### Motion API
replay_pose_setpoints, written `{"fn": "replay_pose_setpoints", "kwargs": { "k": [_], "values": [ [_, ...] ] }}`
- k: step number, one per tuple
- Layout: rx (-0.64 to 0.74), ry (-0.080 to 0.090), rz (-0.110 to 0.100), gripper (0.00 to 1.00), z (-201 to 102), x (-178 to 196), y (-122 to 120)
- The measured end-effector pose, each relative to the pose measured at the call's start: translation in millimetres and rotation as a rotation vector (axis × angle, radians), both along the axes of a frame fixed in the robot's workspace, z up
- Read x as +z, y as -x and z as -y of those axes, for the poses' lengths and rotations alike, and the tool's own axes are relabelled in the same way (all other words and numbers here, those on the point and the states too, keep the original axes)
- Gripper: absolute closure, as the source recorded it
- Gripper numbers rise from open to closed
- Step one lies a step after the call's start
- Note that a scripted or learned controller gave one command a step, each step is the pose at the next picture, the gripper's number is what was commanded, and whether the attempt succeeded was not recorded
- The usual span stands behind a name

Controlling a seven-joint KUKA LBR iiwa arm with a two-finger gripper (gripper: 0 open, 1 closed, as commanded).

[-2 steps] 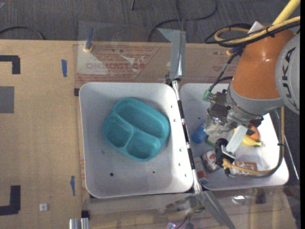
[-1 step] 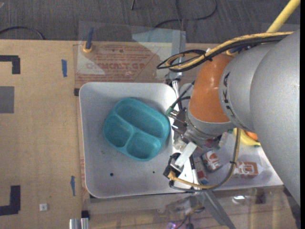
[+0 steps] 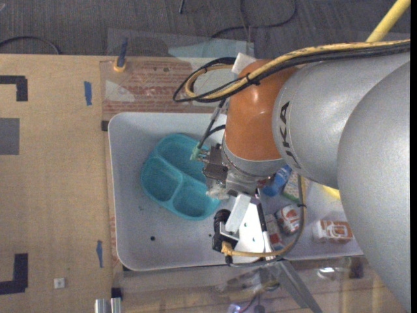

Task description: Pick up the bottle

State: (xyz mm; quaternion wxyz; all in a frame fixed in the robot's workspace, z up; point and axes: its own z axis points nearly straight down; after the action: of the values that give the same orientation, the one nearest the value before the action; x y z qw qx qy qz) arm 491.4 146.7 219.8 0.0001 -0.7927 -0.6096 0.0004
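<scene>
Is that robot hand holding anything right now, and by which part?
Cannot be told: the arm's orange-banded wrist hides what is under the gripper, beside the teal divided tray.

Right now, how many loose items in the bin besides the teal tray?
3: a blue item beside the arm, a red-and-white item below it, a carton to its right. The arm may hide more.

White bin [image 3: 130, 227]: floor lay bare along the view's left and bottom edges; teal tray [image 3: 166, 175] blocked centre, small packages [image 3: 332, 230] crowded right.
</scene>
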Motion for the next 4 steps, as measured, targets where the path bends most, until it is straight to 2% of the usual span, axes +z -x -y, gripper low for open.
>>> {"fn": "replay_pose_setpoints", "kwargs": {
  "k": [1,2,3,4],
  "values": [
    [-0.413,0.001,-0.002,1.00,20,28,12],
    [-0.309,0.000,-0.004,1.00,111,21,12],
    [-0.589,0.001,-0.006,1.00,53,-16,13],
    [-0.415,0.001,-0.001,1.00,-35,50,13]
  ]
}}
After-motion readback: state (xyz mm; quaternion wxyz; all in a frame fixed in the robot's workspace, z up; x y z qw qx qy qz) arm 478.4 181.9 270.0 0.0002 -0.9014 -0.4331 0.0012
